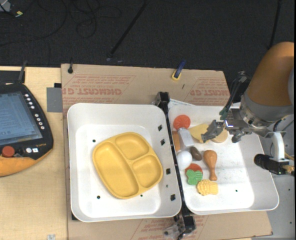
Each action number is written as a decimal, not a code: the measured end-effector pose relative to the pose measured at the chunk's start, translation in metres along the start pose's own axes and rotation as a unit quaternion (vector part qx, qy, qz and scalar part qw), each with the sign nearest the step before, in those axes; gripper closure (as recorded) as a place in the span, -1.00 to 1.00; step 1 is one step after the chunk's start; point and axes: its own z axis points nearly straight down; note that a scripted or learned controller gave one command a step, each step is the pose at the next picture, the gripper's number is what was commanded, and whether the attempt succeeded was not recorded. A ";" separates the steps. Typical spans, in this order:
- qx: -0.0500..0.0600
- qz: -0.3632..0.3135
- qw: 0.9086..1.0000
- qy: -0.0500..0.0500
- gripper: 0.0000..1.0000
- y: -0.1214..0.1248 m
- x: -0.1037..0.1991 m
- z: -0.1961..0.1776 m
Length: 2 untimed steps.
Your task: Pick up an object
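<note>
The right bin [240, 186] holds several toy foods: a red tomato [182, 121], a yellow cheese wedge [200, 131], a white egg [184, 158], a chicken drumstick [211, 162], a red and green piece [193, 175] and a corn cob [207, 187]. My gripper [224, 133] hangs over the bin's far middle, open, its dark fingers spread to either side of a tan round piece [219, 137] next to the cheese wedge. Nothing is lifted.
In the left bin [80, 134] lies a yellow divided plate [128, 164]. A black divider with clips [169, 149] separates the bins. A teach pendant [13, 129] lies on the bench at far left. The arm's grey and orange body [270, 89] stands over the right bin's far right corner.
</note>
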 end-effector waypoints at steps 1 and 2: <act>0.000 0.001 1.000 0.000 -1.00 0.003 0.008 0.056; -0.002 -0.001 1.000 -0.001 -1.00 0.006 0.007 0.100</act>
